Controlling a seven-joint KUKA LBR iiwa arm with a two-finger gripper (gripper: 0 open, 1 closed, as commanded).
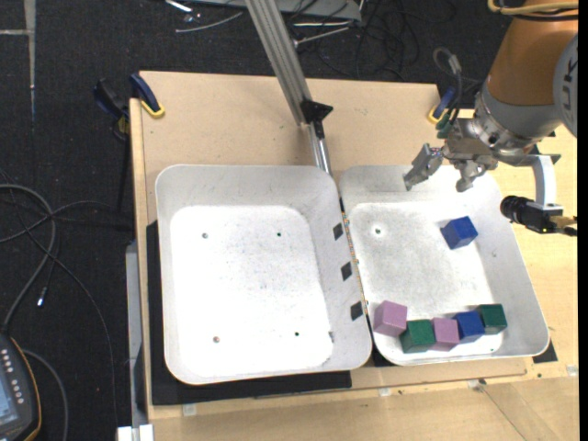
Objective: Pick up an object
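My gripper hangs over the far edge of the right bin, fingers spread apart with nothing between them. A blue cube lies alone in that bin, just below and slightly right of the gripper. Along the bin's near edge sits a row of blocks: a purple cube, a green cube, a second purple cube, a blue cube and a green cube.
The left bin lies beside the right one, with black clips along the shared rim. A slanted metal pole stands behind the bins. Clamps sit at the bench's far corners.
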